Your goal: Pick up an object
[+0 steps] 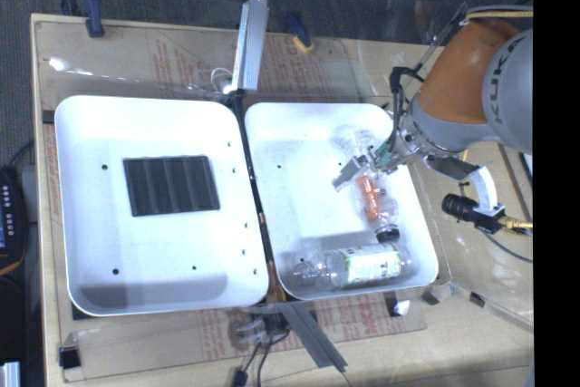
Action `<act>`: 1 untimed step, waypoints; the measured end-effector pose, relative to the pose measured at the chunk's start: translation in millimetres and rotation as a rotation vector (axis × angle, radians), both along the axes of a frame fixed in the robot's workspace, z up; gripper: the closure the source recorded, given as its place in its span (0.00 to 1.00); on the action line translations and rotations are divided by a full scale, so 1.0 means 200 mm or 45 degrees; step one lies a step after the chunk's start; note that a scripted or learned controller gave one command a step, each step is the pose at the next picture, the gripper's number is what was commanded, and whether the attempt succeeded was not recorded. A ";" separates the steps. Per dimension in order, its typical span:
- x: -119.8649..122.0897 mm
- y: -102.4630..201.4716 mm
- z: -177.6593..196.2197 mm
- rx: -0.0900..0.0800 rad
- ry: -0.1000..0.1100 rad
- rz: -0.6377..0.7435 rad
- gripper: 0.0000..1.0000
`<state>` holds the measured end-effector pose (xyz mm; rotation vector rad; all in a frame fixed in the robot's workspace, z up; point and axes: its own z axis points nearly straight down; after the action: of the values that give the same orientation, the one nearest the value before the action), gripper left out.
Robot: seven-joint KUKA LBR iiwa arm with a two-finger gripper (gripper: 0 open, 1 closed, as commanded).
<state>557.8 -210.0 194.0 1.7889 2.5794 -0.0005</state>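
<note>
Nearest the camera, the bench (136, 349) edge is seen, with tan board and faint red lettering, and a grey metal bar (313, 342) lying slantwise below the gap between the bins. On the bench two shallow white bins are set side by side, their rims almost touching. The left bin (82, 267) carries one dark ribbed rectangular pad (171, 186), lying flat, a little left of the bin's middle. In the right bin (281, 195) a clear plastic bottle (358, 266) with a pale label and a dark cap is found lying on its side along the near wall, cap toward the right. Just beyond it a smaller clear bottle with orange contents (373, 201) is laid roughly lengthwise, its dark cap end close to the big bottle's cap (contact between the two cannot be judged). Further back, a crumpled clear plastic item (353, 140) is noted near the bin's right far corner. The gripper (362, 166) is lowered into the right bin, directly above the far end of the orange bottle and just beside the crumpled plastic; a grey finger-like part is seen angled leftward, but whether anything is gripped, or how the gripper is set, cannot be told. The arm (471, 86), grey with an orange band, is seen entering from the right. At the far bench edge blue clamps (92, 12) and an upright metal post (250, 41) are noted.
</note>
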 end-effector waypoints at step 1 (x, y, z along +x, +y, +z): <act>0.08 0.01 -0.30 0.003 0.008 0.055 0.00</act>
<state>574.3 -208.1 133.2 1.7359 2.6231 -0.0023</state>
